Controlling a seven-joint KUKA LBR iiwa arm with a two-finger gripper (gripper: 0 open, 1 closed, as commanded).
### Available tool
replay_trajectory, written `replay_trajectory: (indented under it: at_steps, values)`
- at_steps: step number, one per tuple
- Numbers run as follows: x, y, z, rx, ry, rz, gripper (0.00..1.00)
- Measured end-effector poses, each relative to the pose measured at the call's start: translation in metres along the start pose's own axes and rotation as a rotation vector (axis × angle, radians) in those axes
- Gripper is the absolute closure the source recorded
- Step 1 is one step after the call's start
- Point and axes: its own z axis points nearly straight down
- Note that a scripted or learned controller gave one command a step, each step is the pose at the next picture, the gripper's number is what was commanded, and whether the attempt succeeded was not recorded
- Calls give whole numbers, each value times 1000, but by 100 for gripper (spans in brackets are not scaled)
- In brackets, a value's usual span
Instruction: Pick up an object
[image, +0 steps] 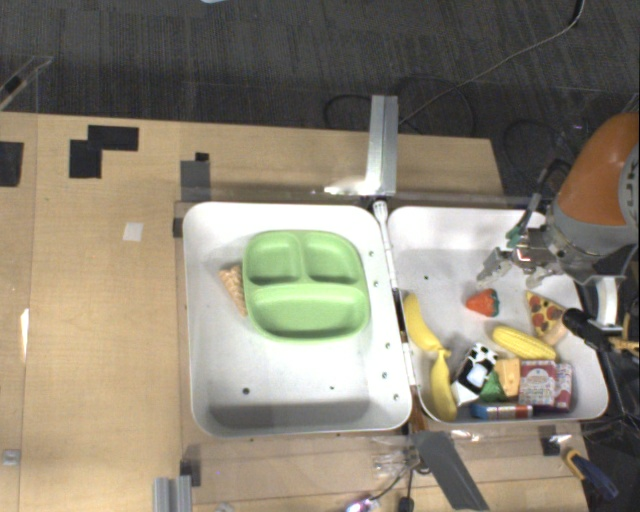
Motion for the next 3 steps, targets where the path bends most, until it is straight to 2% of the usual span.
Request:
replay_trajectory:
  at_steps: [1,2,3]
  values:
    - [18,-28,41,-13,-3,-102,0]
    - [20,-25,29,-19,-2,-103,100]
    - [60,3,-37,-3,0,-30,100]
